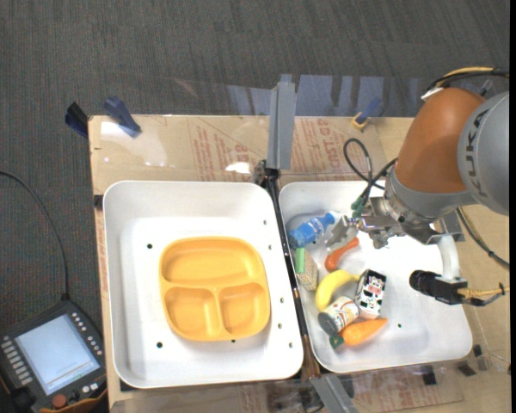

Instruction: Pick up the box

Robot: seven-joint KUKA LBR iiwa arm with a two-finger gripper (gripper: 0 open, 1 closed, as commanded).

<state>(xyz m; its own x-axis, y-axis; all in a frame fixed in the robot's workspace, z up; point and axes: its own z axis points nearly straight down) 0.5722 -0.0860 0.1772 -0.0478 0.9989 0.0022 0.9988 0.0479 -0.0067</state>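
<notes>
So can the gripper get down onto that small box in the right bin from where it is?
Probably yes: the box lies uncovered just below the gripper, though a banana and carrot crowd it.

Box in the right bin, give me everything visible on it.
The box is a small carton, white with black patches and a bit of red, cardboard by its look. It lies tilted among the clutter in the right bin, right of the banana and above the carrot. Its lower left edge meets a small can.

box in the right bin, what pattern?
White with black blotches, cow-like, plus a bit of red: the box, seen in the camera view beside the banana.
</notes>
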